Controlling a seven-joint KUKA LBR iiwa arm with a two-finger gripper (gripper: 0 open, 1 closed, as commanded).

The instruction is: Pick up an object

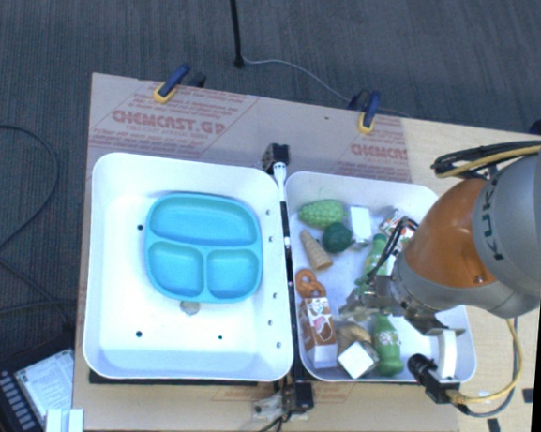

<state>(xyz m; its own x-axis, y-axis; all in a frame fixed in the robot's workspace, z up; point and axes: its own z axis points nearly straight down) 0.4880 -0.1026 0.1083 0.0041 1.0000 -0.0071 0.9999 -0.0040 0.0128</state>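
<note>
The pincer [373, 304] hangs low in the right bin [460, 201], under the orange band of the arm [494, 239], with dark metal parts showing around the middle of the clutter. Whether it stands apart or together I cannot tell; the wrist hides too much, and nothing can be seen clamped in it.

Just at 5 o'clock from the pincer lies a green bottle [388, 348], its long axis running roughly 11 to 5 o'clock, with a white block [356, 360] touching it at its 8 o'clock side. In my judgement the bottle is the nearest candidate, so the coming move turns on a short shift toward 5 o'clock and closing across that long axis.

Farther off, at 9 o'clock, sits a red-and-white packet [317, 320] below an orange pretzel shape [308, 282]. At 11 o'clock are a tan cone [317, 250], a dark green ball [337, 237] and a bumpy light green piece [323, 212]. The left bin [109, 337] holds a blue divided tray [204, 248], well apart on the surface [478, 421].
</note>
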